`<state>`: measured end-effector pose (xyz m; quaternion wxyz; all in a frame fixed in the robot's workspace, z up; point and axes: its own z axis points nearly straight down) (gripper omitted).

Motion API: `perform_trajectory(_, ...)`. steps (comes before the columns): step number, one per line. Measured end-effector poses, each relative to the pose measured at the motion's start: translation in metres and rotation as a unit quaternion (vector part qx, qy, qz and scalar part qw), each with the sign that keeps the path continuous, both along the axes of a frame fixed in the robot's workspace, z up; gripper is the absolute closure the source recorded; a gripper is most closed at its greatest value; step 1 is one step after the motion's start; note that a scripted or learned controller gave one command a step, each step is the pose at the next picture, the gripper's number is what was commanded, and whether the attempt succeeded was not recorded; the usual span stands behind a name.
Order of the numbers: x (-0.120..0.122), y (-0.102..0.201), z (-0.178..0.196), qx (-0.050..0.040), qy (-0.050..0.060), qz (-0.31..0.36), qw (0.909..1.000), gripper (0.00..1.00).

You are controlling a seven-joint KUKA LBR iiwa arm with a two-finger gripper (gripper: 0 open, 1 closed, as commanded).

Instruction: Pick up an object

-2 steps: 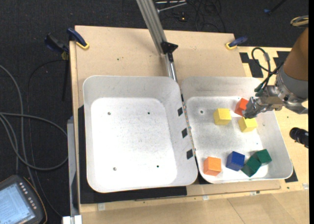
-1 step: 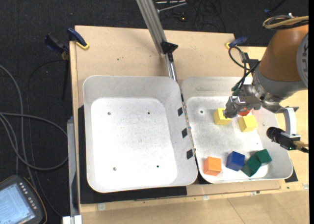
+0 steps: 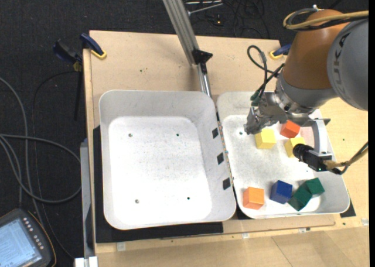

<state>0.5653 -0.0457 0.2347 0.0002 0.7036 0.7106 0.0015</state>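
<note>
The gripper (image 3: 256, 124) hangs over the right bin (image 3: 237, 169), its grip impossible to judge, a yellow block (image 3: 265, 137) just beside its fingers.

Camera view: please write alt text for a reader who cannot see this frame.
The grey and orange arm reaches from the right into the right white bin, its gripper low beside a yellow cube. That bin also holds orange, blue and green blocks near its front edge; the left bin sits alongside.
</note>
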Motion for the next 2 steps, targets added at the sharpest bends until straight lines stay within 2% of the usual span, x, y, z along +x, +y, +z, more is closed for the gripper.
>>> perform_trajectory(1,0.008,0.054,-0.011,-0.0001,0.002,-0.001,1.0000,1.00)
perform_trajectory(2,0.018,0.097,-0.004,-0.0002,0.000,-0.001,1.0000,1.00)
